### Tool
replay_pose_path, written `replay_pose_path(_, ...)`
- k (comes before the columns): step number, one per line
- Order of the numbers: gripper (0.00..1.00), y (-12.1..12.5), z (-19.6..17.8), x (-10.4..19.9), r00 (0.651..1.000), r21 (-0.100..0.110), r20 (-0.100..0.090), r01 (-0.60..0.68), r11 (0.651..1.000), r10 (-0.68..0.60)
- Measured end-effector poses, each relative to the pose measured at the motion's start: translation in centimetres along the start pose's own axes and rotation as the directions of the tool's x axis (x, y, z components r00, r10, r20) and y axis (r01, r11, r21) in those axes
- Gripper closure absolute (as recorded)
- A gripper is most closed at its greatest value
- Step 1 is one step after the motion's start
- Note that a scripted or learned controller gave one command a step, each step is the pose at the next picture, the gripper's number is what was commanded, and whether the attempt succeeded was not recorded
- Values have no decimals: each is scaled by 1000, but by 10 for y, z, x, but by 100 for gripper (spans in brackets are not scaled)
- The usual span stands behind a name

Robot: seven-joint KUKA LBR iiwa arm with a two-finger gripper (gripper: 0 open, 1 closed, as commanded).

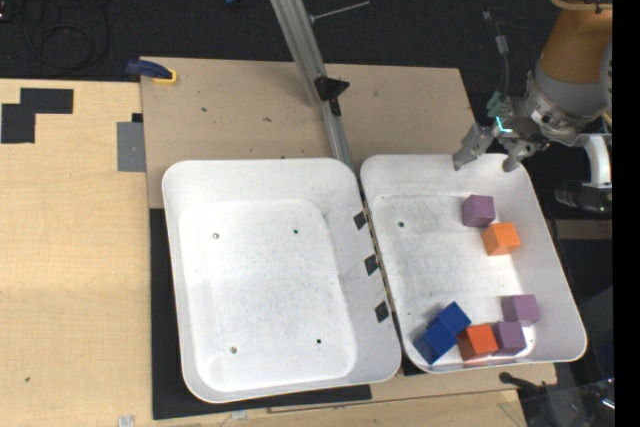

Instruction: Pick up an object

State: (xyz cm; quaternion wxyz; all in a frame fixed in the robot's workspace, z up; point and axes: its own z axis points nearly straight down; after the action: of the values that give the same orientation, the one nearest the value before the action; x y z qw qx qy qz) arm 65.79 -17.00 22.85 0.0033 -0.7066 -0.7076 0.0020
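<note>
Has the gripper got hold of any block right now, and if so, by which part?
Nothing is held. The gripper hangs open over the right bin's far edge, with the nearest purple block lying apart from it.

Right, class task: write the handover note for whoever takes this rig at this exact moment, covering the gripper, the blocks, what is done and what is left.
Gripper: open, holding nothing, above the far rim of the right bin.
Blocks, all in the right bin: purple block and orange block close together nearest the gripper; blue block, a second orange block and two more purple blocks clustered at the near edge.
Done: nothing picked yet.
Left: descend, grasp one block, lift.
</note>
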Motion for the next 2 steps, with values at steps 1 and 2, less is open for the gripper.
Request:
replay_pose_path(1,0,1,-3,0,1000,-4,2,3,1000,-3)
replay_pose_path(2,0,-2,59,-6,1000,1,1,-1,1000,1)
